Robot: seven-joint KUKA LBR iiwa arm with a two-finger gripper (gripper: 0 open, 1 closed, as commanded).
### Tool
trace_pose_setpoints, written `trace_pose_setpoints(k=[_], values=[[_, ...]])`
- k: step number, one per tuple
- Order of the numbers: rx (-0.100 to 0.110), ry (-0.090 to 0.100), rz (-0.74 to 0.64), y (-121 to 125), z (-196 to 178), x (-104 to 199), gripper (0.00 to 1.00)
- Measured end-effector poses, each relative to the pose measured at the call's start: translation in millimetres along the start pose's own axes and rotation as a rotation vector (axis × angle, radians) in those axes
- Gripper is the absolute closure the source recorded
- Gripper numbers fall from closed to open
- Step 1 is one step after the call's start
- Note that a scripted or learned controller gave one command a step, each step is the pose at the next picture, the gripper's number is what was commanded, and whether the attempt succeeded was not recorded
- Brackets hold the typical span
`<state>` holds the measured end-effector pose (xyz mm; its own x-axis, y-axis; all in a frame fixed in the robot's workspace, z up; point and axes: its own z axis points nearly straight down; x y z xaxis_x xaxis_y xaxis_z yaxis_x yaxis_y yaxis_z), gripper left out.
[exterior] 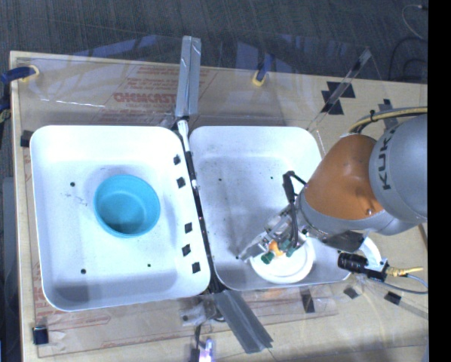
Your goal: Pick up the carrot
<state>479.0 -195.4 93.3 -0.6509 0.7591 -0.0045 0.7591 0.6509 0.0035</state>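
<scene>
Carrot handling: judge it light, stiff and smooth, likely a toy; you'd grip it across the orange body, not the green end.
Carrot look: small, orange with a green tip, partly hidden by the claw.
Carrot place: the carrot (272, 249) lies on a white plate (304, 267) in the right bin (233, 164), near corner.
Claw: the claw (280, 236) sits right over it; you cannot tell its state.
</scene>
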Motion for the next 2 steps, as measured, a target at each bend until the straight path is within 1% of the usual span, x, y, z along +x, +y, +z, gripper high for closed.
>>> trace_pose_setpoints(k=[1,2], values=[[-0.001,-0.001,-0.005,1.5,-10.2,-0.6,1.00],[0.002,0.000,-0.248,2.7,-138.1,2.7,1.00]])
